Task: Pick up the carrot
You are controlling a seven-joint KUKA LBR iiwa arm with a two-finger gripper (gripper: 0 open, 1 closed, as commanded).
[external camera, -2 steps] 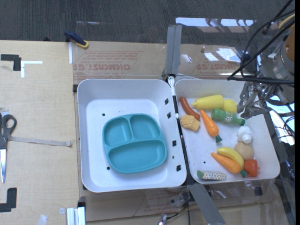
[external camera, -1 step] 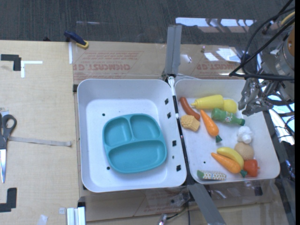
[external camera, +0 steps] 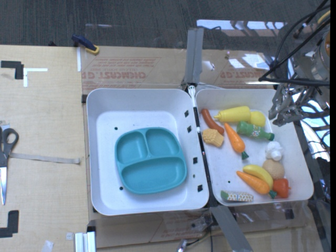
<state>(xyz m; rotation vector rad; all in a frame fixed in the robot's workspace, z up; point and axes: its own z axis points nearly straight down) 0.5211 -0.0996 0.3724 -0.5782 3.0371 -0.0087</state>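
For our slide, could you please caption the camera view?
Pincer poised above right bin of toy food; carrot untouched.

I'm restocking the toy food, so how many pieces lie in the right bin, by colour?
Orange: 2, a carrot and another carrot
Yellow: 4
Green: 1
Red: 2
White: 1
Tan: 1
Total: 11

My wrist (external camera: 315, 62) is pale grey metal, partly blurred by glare. Black cables (external camera: 294, 35) loop over it in thin arcs. Below hangs my gripper (external camera: 281, 112), a dark grey cluster of small metal links.
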